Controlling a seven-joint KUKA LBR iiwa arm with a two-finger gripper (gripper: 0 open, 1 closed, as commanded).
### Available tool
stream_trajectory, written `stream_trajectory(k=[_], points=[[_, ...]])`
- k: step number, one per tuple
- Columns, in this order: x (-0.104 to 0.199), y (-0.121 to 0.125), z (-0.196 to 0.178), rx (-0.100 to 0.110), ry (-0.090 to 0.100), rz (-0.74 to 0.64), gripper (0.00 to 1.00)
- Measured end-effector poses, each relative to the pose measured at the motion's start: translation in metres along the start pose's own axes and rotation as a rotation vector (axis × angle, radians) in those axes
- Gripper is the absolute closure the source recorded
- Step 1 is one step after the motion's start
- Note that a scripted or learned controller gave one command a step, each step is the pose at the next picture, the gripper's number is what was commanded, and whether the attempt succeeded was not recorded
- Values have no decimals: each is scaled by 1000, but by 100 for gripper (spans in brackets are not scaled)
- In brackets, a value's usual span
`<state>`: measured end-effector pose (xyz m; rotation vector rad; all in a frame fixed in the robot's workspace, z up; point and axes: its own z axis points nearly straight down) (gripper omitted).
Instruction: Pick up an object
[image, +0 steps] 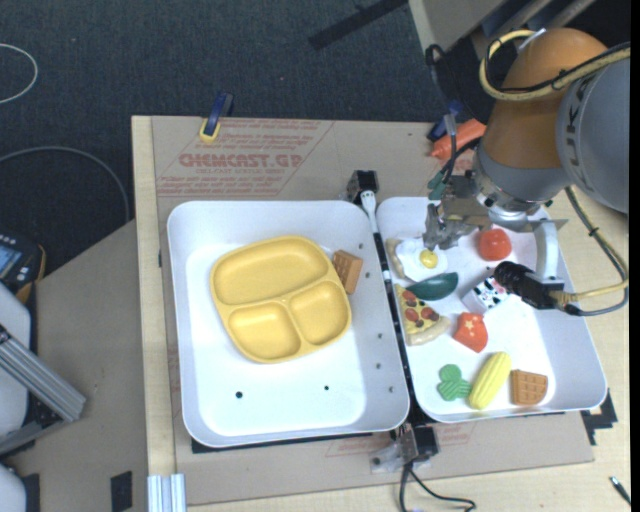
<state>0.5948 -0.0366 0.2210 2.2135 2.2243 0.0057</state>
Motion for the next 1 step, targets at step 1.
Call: stream_trajectory(k=[1], points=[[41,36,-13,-1,1,-1,100]])
